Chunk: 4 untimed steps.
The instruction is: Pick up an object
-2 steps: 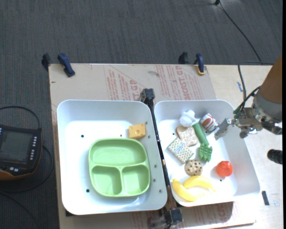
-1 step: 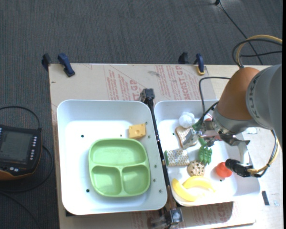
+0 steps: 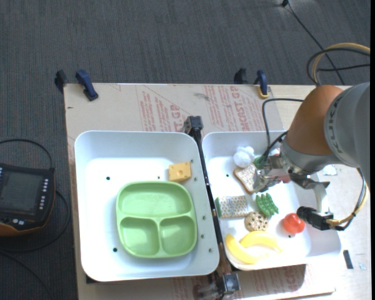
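White plastic bins sit side by side on a plywood worktop (image 3: 144, 105), and the grey arm (image 3: 325, 133) with its orange band reaches in from the right, over the right-hand bin (image 3: 322, 245). Its pincer (image 3: 264, 175) hangs low over that bin's upper middle, just beside a slice of toast (image 3: 244, 178) and below a small white lump (image 3: 243, 156); whether it is open or closed cannot be told from here, and nothing can be seen between its tips. Toy food lies scattered around it in the same bin: a green pea pod (image 3: 266, 204), a speckled green-and-white cracker (image 3: 233, 206), a chocolate-chip cookie (image 3: 255, 221), a red tomato (image 3: 293, 224) and a yellow banana (image 3: 253, 245) along the near edge. In the left-hand bin (image 3: 90, 167) rests a pale green divided plate (image 3: 156, 219), with a wedge of yellow cheese (image 3: 180, 171) apart from it near the bin's far right corner. A control pendant (image 3: 17, 199) lies on the carpet to the left.
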### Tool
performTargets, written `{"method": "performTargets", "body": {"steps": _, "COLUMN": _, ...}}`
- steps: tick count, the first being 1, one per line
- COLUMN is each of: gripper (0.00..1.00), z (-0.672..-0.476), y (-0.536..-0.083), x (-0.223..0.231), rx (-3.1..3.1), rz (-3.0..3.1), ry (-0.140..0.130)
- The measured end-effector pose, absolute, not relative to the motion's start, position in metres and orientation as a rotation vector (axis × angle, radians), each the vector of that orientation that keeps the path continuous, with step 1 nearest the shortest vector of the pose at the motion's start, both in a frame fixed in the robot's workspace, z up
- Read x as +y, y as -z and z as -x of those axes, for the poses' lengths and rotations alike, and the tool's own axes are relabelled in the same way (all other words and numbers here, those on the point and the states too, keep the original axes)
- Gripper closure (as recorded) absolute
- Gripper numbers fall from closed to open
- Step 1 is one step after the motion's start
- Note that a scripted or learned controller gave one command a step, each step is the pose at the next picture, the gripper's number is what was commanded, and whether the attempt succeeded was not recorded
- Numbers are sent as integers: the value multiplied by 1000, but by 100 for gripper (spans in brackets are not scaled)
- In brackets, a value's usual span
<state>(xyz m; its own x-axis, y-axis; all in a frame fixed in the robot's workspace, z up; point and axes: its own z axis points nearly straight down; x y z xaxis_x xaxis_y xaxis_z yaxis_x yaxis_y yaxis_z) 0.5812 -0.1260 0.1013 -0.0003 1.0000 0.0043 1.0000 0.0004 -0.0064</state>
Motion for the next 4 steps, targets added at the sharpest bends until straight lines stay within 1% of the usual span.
{"method": "performTargets", "body": {"steps": 1, "gripper": 0, "z": -581, "y": -101, "x": -126, "rx": -2216, "rz": 2216, "ry": -3}}
{"method": "performTargets", "body": {"steps": 2, "gripper": 100, "z": -581, "y": -109, "x": -125, "rx": -2214, "rz": 2213, "ry": -5}}
{"method": "performTargets", "body": {"steps": 3, "gripper": 0, "z": -581, "y": -109, "x": -125, "rx": -2213, "rz": 2213, "ry": -5}}
{"method": "performTargets", "body": {"steps": 4, "gripper": 0, "z": -640, "y": -88, "x": -81, "rx": -2226, "rz": 2217, "ry": 2}}
